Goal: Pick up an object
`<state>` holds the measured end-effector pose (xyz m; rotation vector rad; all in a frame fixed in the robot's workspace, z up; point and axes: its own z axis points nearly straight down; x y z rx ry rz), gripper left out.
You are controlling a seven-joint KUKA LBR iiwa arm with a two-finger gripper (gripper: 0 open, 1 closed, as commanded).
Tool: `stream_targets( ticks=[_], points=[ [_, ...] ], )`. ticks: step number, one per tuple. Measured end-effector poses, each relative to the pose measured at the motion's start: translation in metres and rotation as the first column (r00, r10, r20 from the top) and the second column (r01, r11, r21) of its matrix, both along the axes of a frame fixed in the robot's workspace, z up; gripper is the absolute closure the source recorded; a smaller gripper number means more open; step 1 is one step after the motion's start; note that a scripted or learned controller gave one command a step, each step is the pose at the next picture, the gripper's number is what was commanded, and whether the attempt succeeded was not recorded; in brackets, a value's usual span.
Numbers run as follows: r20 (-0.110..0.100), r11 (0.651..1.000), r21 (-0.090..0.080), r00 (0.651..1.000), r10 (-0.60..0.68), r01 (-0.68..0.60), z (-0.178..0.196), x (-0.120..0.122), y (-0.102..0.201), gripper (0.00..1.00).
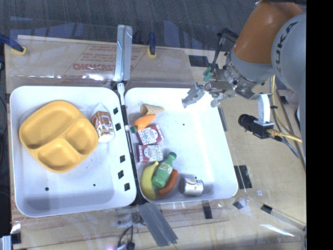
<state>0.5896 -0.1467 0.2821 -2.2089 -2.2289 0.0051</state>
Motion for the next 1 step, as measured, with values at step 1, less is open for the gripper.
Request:
stream_targets(
  ticks=[1],
  points=[
    [0.001, 0.994, 0.000, 0.994, 0.110, -0.110, -0.0819, -0.0139, -0.0346, 0.00]
  ],
)
